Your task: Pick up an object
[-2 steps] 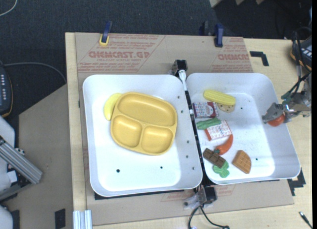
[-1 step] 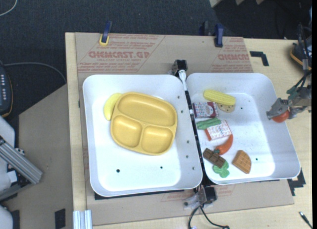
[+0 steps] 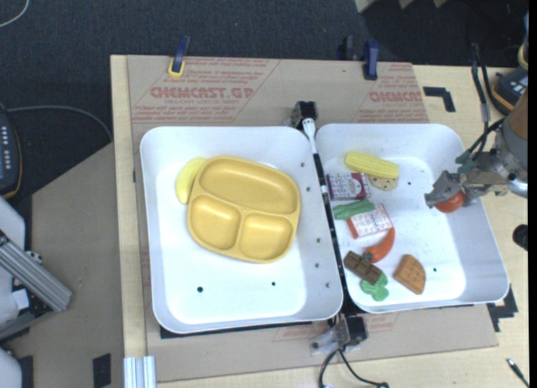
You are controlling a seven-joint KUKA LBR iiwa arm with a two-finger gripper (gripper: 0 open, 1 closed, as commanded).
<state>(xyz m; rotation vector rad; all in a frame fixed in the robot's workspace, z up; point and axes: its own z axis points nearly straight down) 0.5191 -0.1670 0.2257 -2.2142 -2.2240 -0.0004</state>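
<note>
Red object [image 3: 451, 202] between end effector [image 3: 445, 196] fingers, two white bins [image 3: 168, 235], one yellow tray [image 3: 243, 208]

A wooden bench [image 3: 126, 176] stands on dark carpet [image 3: 126, 8], with clamps [image 3: 178, 59] at its far edge

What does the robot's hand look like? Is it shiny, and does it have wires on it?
The gripper is small, made of dull grey metal with blocky parts, more matte than shiny. It sits at the end of a grey wrist over the right bin. Thin dark cables loop down beside the arm toward the wrist. No markings are readable on it.
</note>
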